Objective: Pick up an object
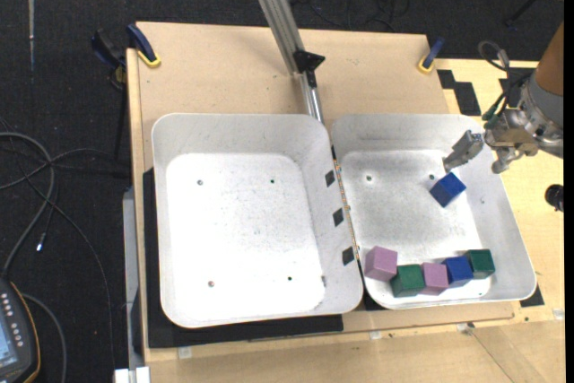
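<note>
A blue cube (447, 189) lies tilted on the floor of the right bin (395, 126), towards its right side. My gripper (473, 163) hangs just above and to the right of it, at the bin's right edge, open, with nothing between its fingers. The left fingertip (451, 162) stands close over the cube's upper corner. Along the bin's front wall sits a row of cubes: purple (381, 262), green (409, 279), pink-purple (435, 275), blue (458, 268) and dark green (482, 262).
The left bin (161, 193) stands beside the right one on the wooden bench (224, 67). A slanted metal pole (273, 0) reaches down to the gap between the bins. Clamps (143, 45) grip the bench's back corners.
</note>
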Robot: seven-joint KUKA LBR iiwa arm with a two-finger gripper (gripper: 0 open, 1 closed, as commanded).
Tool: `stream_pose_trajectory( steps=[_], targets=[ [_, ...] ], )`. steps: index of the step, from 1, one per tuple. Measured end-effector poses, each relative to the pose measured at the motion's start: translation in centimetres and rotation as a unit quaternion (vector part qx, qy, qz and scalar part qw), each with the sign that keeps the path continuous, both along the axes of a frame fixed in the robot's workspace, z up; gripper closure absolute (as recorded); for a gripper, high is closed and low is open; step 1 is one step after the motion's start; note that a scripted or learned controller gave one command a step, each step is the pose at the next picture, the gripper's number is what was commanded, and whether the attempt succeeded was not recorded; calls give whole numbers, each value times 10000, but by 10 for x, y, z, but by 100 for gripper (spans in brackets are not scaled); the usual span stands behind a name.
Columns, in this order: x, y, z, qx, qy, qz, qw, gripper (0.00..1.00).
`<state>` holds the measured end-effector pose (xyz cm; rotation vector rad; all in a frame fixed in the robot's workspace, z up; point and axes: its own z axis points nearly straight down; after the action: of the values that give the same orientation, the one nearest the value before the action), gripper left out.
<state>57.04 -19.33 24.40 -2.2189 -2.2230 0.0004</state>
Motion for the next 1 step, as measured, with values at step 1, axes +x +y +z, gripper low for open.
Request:
stream_pose_trajectory(
  steps=[1],
  targets=[
    [53,24,32,-12,-46,23,10000,0]
  ],
)
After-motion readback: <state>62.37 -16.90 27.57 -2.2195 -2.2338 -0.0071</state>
